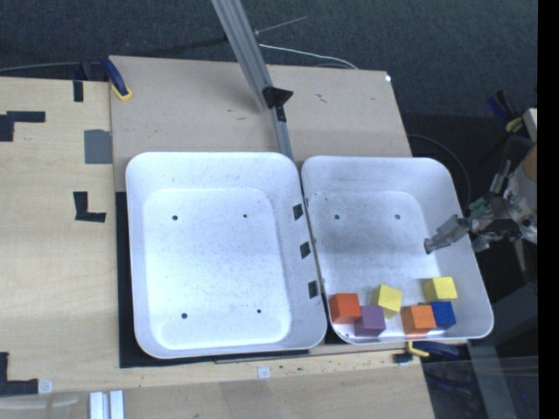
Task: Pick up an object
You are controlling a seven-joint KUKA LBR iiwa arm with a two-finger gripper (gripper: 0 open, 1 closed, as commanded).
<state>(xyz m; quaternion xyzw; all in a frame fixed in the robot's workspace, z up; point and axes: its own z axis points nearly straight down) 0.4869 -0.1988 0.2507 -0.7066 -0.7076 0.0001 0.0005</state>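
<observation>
Several small blocks lie along the near wall of the right bin [384,175]: an orange block [345,306], a purple block [372,319], a yellow block [389,298], a second yellow block [441,288], a second orange block [418,318] and a blue block [444,313]. My gripper [441,236] hangs over the bin's right rim, above and behind the second yellow block and apart from every block. I see nothing held in it.
The left bin [210,168] adjoins the right bin, with black clips along the shared wall. A slanted metal pole [244,37] rises behind the bins. Dark floor lies beyond the bench on the right.
</observation>
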